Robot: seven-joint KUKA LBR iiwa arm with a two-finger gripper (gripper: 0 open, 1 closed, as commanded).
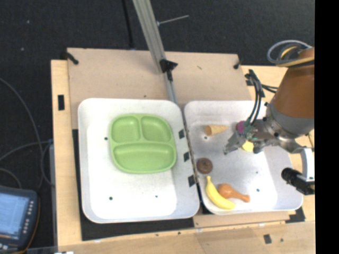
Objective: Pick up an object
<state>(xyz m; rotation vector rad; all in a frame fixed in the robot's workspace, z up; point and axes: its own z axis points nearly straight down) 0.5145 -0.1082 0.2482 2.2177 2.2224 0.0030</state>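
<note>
In the right bin (265, 194) my gripper (239, 141) hangs over the middle, reaching in from the right under the grey and orange arm (296, 97). A small yellow object (248, 146) sits right at the gripper's tip, partly hidden by it; whether it is held is unclear. A small magenta piece (242, 126) shows just above it. A tan cone (215, 129) lies to the left of the gripper. Near the bin's front lie a brown round piece (204, 165), a yellow banana (216, 194) and an orange drumstick-shaped item (233, 191).
The left bin (95, 194) holds a green divided plate (143, 143). A slanted metal rail (151, 30) rises behind the bins to a clamp (168, 66). A cable loop (283, 51) sits at the back right. A black bracket (294, 177) sticks out beside the right bin.
</note>
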